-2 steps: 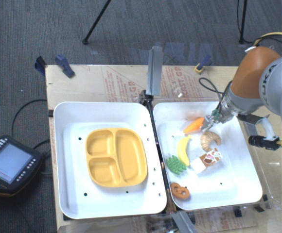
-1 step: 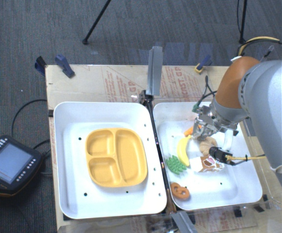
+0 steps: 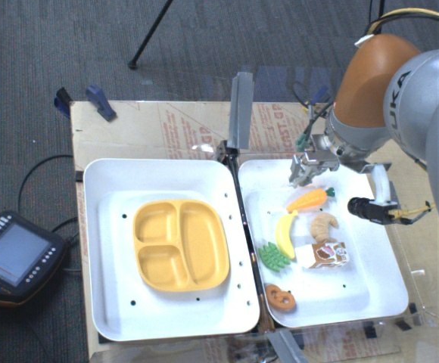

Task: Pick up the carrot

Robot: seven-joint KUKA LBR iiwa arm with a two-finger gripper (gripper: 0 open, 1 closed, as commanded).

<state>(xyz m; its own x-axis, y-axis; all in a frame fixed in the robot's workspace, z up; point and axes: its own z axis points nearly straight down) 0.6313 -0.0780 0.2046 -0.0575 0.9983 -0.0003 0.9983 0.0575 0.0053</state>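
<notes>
The carrot point(image 3: 309, 199), orange with a small green top at its right end, lies slanted in the upper middle of the right bin point(image 3: 371, 301). My gripper point(image 3: 304, 170) hangs just above and to the left of it, over the bin's back part, pointing down. I see nothing between its fingers. The carrot rests on the bin floor, apart from the gripper.
Around the carrot lie a banana point(image 3: 284, 234), a croissant point(image 3: 325, 224), a green leafy toy point(image 3: 273, 256), a small carton point(image 3: 328, 255) and a pretzel point(image 3: 280, 298). The left bin point(image 3: 106, 293) holds a yellow divided plate point(image 3: 180, 244). A metal post point(image 3: 241, 112) stands behind the bins.
</notes>
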